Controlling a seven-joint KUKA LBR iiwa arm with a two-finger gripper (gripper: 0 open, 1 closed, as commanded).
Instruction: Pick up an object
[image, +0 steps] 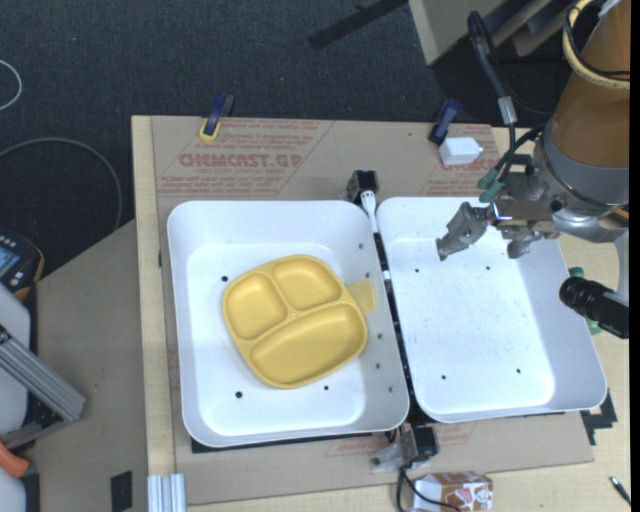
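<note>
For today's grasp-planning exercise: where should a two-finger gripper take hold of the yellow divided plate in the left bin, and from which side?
Probably the yellow divided plate is best pinched at its raised rim, one finger inside a compartment and one outside. It lies flat and looks too wide to span. Come from above at its right edge, nearest the gripper.

Your site was a robotics laboratory. You had a table (300, 150) topped with taped cardboard, two white bins (200, 240) clamped side by side, loose cables (40, 160) on dark carpet (120, 50), and a mounted industrial arm (600, 110).
</note>
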